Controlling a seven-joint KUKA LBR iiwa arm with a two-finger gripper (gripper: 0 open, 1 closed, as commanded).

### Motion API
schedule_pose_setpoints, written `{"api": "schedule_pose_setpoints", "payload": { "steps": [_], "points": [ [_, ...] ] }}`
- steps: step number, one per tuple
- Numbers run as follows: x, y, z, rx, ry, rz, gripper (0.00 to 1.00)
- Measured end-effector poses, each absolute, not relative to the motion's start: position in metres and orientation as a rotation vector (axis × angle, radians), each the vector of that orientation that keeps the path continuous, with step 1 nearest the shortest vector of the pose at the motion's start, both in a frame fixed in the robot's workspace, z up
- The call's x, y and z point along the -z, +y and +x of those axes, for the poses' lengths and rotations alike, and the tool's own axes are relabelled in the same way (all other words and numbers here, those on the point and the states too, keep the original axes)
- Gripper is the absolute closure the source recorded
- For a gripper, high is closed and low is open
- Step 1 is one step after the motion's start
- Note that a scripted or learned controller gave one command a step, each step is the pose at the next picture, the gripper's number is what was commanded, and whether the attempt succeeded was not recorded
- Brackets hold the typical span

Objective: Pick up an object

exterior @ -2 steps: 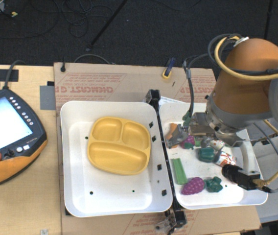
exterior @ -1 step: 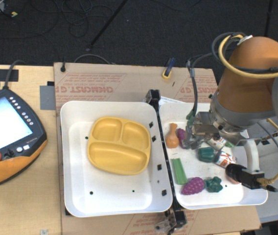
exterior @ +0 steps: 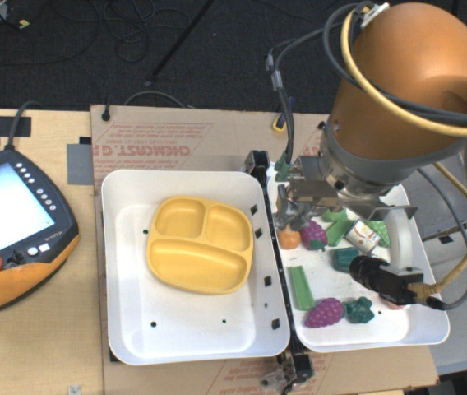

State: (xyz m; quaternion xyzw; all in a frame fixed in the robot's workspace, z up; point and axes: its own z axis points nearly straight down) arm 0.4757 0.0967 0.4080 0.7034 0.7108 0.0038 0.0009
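My gripper [exterior: 293, 214] hangs low over the far left part of the right bin [exterior: 431, 332], largely hidden under the big orange and grey wrist. Right below it lie a small orange piece [exterior: 288, 239] and a purple grape bunch [exterior: 314, 234]. Nothing is visibly held. Further toys lie in this bin: a green stick [exterior: 301, 287], a second purple grape bunch [exterior: 324, 312], a teal piece [exterior: 359, 309], another teal piece [exterior: 344, 258], a green and white item [exterior: 365, 235] and a green block [exterior: 336, 220].
The left bin [exterior: 127, 319] holds a yellow divided plate [exterior: 201, 243]. A ridge where the two bins meet [exterior: 273, 278] runs just left of the gripper. A teach pendant [exterior: 16, 220] lies on the bench at far left.
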Motion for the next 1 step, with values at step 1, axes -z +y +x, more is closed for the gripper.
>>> {"api": "schedule_pose_setpoints", "payload": {
  "steps": [1],
  "points": [
    [-0.5134,0.0756,0.4762,-0.013,2.221,2.214,1.0]
  ]
}}
